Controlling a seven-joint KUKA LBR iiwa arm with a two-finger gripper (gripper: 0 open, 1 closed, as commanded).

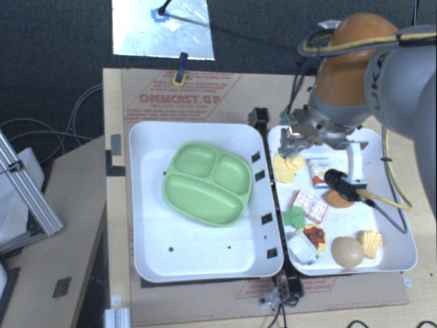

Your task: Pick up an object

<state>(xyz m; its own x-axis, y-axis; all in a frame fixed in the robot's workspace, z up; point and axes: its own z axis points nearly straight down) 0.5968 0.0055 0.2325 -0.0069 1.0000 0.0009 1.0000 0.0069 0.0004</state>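
Clutter is the risk: the gripper hangs over a yellow toy at the right bin's far-left corner. Whether its fingers are spread or closed I cannot tell. Coming down so near the wall, it might strike the rim or nudge the toy aside.

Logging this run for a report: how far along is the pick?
Done: the gripper is down in the right bin, at its upper left corner. In hand: it sits just above the yellow toy, but nothing visibly sits between its fingers. Left: grasp and lift. The green plate lies in the left bin.
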